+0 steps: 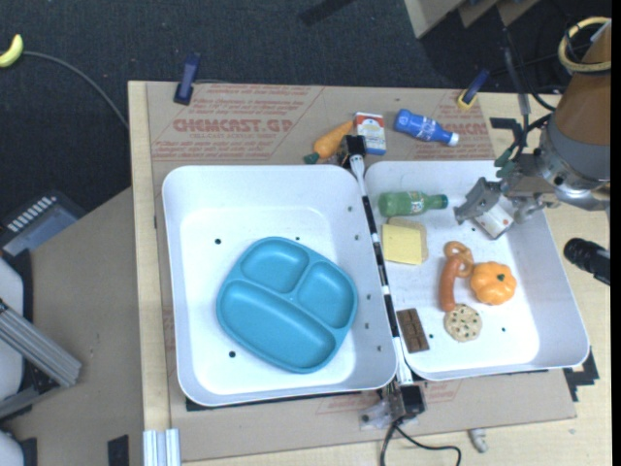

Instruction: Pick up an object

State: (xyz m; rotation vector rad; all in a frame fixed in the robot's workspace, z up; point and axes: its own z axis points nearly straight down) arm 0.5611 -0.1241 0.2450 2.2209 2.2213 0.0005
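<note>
Two white bins sit side by side. The left bin [184, 202] holds a blue plate [284, 302]. The right bin [543, 333] holds toy food to grab: a green bottle [411, 203], cheese [405, 242], sausage [452, 274], pumpkin [493, 282]. The gripper [490, 209] hangs above its top corner. I cannot tell if it grips anything.

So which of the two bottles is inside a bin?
The green bottle, lying on its side at the top of the right bin. The blue bottle lies outside, on the board behind the bins.
</note>
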